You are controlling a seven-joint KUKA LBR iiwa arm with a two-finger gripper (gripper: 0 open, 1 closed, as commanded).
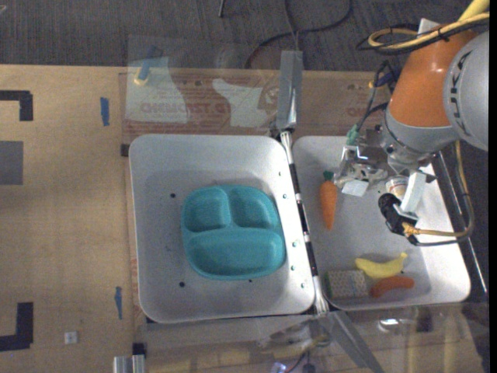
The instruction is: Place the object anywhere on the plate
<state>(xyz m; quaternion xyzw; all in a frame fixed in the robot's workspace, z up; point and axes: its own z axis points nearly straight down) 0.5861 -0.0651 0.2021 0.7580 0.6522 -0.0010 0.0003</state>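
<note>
A teal divided plate [231, 231] lies in the middle of the left bin [155, 169]. In the right bin [450, 278], an orange carrot [329, 203] lies upright near the left wall. My gripper [356, 171] hovers just right of the carrot's green top, at the bin's upper left. Whether anything sits between its fingers is hidden by the wrist.
A yellow banana [381, 266], a red-orange sausage-like piece [392, 285] and a small tan speckled block [347, 283] lie along the right bin's front edge. A metal divider [289, 99] runs between the bins. Cables trail from the arm on the right.
</note>
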